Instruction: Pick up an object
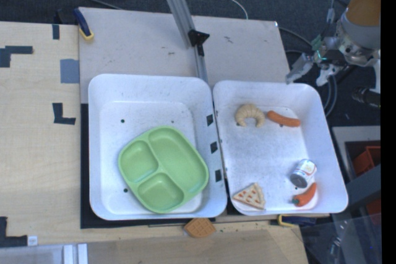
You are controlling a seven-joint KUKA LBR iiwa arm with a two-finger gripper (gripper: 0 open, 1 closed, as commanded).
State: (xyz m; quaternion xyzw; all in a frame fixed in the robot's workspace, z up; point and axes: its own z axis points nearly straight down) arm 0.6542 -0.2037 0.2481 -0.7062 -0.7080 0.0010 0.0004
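The right bin (pixel 322 133) holds a tan croissant (pixel 249 114) and an orange-red sausage (pixel 283 119) near its far side. A small silver can (pixel 302 172), an orange carrot (pixel 306 195) and a pizza slice (pixel 249 196) lie along its near side. My gripper (pixel 309 71) hangs at the bin's far right corner, just outside the rim, up and to the right of the sausage. Its two fingers stand open and nothing is between them.
A green divided plate (pixel 163 168) lies in the left bin (pixel 99 133). A slanted metal pole (pixel 179 3) ends at the bins' far junction. A brown waffle piece (pixel 198 227) sits on the bench in front of the bins. A blue-and-yellow clamp (pixel 83 23) is at the far left.
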